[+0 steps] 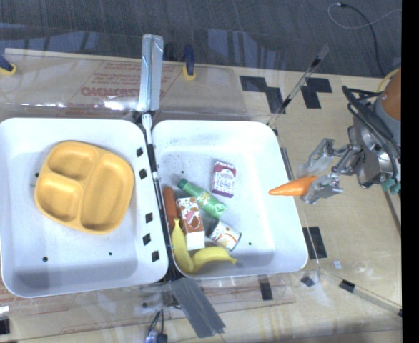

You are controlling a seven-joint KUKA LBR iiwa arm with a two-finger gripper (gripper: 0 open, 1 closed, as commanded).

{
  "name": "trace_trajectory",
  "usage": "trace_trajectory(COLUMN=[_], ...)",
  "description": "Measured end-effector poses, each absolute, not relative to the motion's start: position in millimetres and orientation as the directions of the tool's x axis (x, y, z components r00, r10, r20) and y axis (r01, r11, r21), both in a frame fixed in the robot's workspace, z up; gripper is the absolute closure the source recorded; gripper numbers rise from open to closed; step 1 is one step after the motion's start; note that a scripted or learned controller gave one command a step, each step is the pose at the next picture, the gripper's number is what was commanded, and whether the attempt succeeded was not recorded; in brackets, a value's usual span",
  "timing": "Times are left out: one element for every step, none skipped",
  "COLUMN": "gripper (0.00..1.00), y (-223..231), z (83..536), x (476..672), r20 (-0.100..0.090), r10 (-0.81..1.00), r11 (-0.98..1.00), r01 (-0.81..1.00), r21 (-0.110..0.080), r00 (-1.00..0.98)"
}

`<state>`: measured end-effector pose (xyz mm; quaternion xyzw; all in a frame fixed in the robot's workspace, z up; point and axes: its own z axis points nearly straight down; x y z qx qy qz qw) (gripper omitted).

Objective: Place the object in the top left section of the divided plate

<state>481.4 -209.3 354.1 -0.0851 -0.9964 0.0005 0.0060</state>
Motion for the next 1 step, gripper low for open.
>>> trace_trajectory(gripper=[0.0], y=[-209.2], z=[354.2], x=[481.4], r20=[0.012], r10=[0.169], r11=[0.986], r01=[0.169], r21=[-0.002], r00=[-0.985])
